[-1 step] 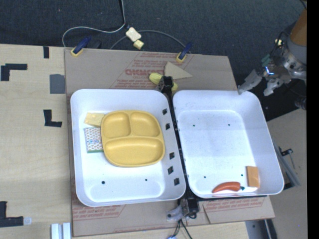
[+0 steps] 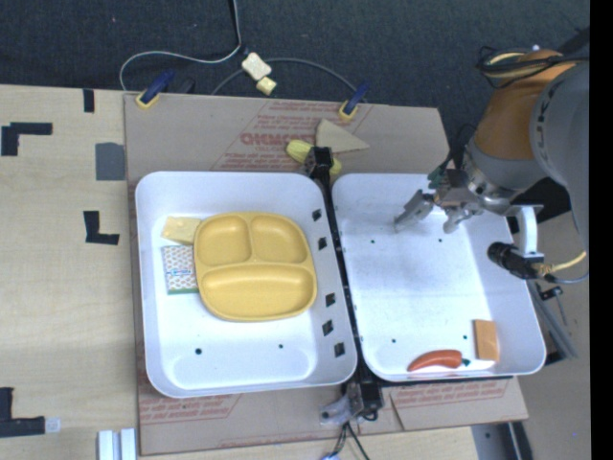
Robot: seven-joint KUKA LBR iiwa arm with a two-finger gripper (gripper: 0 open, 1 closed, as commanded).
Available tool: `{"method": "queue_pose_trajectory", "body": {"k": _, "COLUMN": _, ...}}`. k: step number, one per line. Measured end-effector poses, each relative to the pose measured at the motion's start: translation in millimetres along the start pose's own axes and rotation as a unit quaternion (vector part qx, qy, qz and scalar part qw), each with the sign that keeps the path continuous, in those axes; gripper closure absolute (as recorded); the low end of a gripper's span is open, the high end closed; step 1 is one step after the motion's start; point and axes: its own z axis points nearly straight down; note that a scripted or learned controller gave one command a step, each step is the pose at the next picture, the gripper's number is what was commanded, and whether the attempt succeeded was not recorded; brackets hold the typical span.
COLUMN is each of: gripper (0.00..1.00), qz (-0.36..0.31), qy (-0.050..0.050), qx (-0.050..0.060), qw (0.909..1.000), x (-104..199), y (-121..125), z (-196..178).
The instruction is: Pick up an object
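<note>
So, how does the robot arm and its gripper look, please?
The arm is bulky and rounded, grey, with an orange band above the wrist. Thin cables loop over that band. The gripper is metallic grey, with two slim fingers.

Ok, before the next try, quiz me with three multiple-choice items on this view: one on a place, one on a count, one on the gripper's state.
1. Where is the yellow divided plate?
A. left bin
B. right bin
C. on the cardboard

2. How many things lie in the right bin?
A. none
B. two
C. five

3. What is the gripper doing?
A. clamping the plate
B. hanging open over the right bin's far side, holding nothing
C. gripping the red sausage

Answers: 1 A, the plate sits in the left bin. 2 B, a red sausage and an orange block lie at its near edge. 3 B, the fingers are spread with nothing between them.
</note>
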Motion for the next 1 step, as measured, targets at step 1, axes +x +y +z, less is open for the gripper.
{"method": "queue_pose_trajectory", "body": {"k": 1, "gripper": 0.00, "qz": 0.004, "qy": -0.004, "qx": -0.008, "qw": 1.0000, "x": -72.5, "y": -12.5, "z": 71.3}}
